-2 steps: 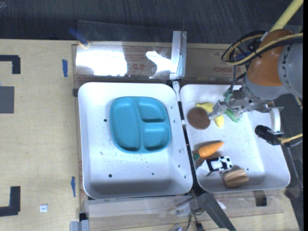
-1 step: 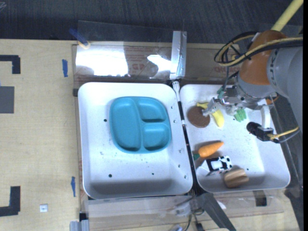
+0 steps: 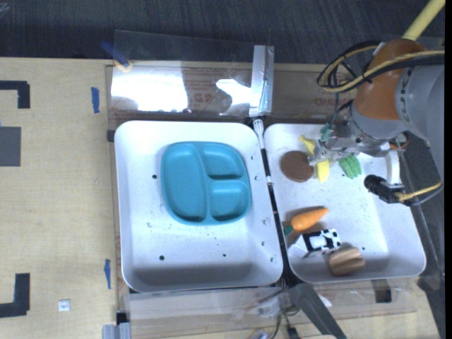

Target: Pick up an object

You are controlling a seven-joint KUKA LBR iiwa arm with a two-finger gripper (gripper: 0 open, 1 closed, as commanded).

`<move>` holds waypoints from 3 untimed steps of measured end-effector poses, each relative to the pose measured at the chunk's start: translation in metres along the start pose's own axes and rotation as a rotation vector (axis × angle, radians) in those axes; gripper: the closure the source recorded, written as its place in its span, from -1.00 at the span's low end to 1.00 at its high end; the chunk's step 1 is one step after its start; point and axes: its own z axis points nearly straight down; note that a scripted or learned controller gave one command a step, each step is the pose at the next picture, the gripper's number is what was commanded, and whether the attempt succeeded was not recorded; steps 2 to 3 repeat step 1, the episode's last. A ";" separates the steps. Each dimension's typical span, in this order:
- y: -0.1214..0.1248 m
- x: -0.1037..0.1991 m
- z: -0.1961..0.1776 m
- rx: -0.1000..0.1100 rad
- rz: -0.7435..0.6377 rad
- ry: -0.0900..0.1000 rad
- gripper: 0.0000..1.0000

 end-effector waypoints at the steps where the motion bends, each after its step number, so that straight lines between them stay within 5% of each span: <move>1: -0.028 0.067 -0.131 0.014 0.127 0.000 1.00; 3: -0.028 0.067 -0.131 0.014 0.127 0.000 1.00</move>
